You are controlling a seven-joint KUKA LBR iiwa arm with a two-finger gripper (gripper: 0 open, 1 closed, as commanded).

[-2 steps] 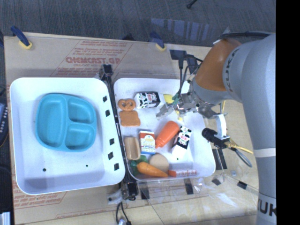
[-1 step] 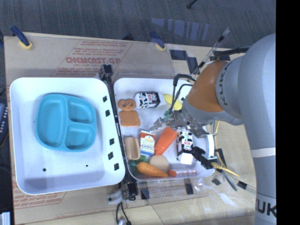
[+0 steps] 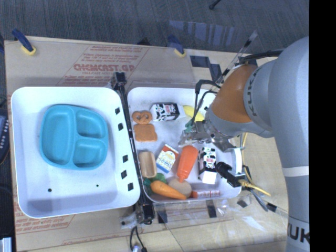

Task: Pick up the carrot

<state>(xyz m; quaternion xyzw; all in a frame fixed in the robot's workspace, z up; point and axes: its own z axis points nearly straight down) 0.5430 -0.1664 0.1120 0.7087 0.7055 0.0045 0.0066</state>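
The grey arm's bulk [image 3: 252, 106] hides the white right bin's [image 3: 157, 95] three-o'clock wall; a yellow object [image 3: 189, 111] peeks out, unidentifiable.

floor: dark grey carpet [image 3: 105, 9] | bench: brown cardboard sheet [image 3: 105, 62] | blue clamps [image 3: 23, 42] at edge

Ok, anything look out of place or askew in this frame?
Nothing stands out. The carrot lies among the toy foods crowded in the right bin, the blue plate sits flat in the left bin, and nothing has spilled.
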